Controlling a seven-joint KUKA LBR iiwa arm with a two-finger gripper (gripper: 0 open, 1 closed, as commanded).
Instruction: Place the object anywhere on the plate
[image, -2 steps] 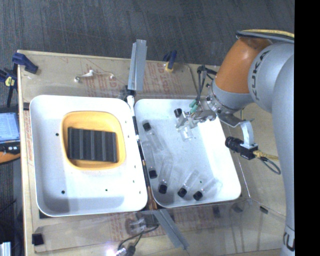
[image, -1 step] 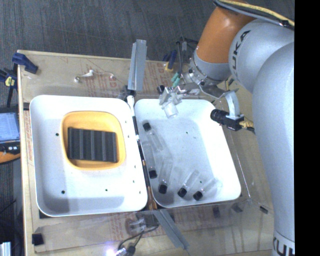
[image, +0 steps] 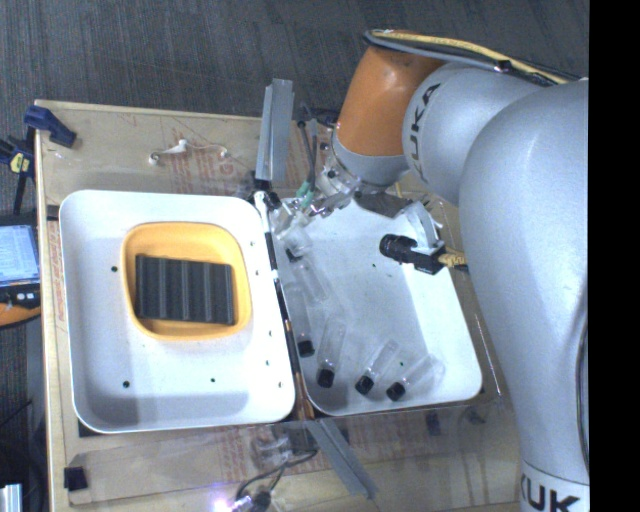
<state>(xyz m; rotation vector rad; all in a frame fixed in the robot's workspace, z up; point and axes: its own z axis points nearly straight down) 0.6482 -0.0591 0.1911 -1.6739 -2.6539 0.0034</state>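
we look down from one fixed camera set above the wooden bench (image: 150, 150), tilted at a slant so both shallow white plastic bins (image: 90, 380) sit side by side across the middle. the bulky grey arm with its orange band (image: 480, 150) comes in from our right, close to the lens and large. dark carpeted floor (image: 150, 50) runs along the top.

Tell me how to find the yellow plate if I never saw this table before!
Look at the two white bins side by side and pick the left bin, away from the grey arm. The yellow plate lies in its middle, a rounded square with a dark ridged block on top. Nothing else here is yellow; the right bin has small clear bottles with black caps.
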